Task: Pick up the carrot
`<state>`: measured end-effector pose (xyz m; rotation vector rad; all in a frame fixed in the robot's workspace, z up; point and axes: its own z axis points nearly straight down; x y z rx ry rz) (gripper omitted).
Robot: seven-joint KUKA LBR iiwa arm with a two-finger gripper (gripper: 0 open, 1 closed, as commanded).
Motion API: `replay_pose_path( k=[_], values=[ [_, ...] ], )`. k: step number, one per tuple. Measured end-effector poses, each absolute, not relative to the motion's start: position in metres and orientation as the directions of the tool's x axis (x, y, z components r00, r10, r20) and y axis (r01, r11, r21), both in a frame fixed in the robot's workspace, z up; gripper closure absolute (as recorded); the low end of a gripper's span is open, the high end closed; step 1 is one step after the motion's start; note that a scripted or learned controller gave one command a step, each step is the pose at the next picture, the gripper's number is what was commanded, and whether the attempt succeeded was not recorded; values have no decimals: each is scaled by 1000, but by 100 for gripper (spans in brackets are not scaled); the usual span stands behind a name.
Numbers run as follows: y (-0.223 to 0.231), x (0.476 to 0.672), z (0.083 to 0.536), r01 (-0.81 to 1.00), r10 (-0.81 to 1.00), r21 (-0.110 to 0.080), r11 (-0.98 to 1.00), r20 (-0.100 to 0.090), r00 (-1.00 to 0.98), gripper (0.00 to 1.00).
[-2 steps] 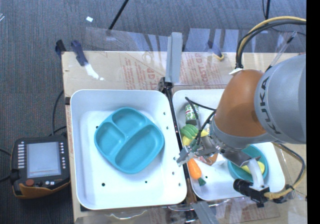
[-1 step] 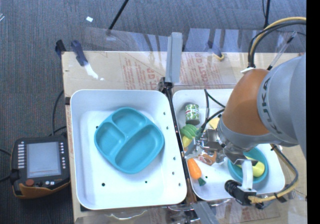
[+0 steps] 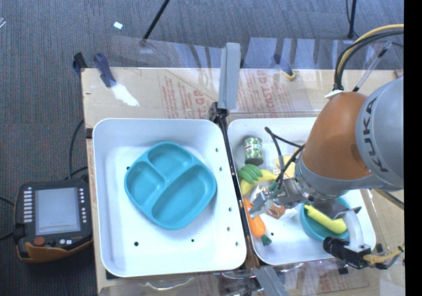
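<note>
The carrot (image 3: 256, 225) was seen lying near the front edge of the right bin (image 3: 290, 258), close to its left wall, its green top pointing forward and right. Just behind it the gripper (image 3: 266, 201) was poised low over the bin; whether it was spread or closed could not be told, and nothing was seen held in it. The step in hand was judged to be the approach, with the grasp not yet made. For the next move, a short shift forward and a descent straddling the carrot's body would be called for.

Crowding was noted. Yellow and green toy food (image 3: 252, 177) lay just behind the gripper, and the bin wall was close beside the carrot, so little room was left on that side. A blue bowl holding a yellow item (image 3: 324, 219) stood to the right. Farther back a small jar (image 3: 252, 148) was set. In the left bin (image 3: 112, 156) a blue divided plate (image 3: 170, 184) was lying, well apart.
</note>
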<state>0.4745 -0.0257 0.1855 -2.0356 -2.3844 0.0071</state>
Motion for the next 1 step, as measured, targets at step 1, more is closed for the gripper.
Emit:
replay_pose_path(
  k=[1],
  values=[
    [15,475,185,905,905,-7,426,4,-426,0]
  ],
)
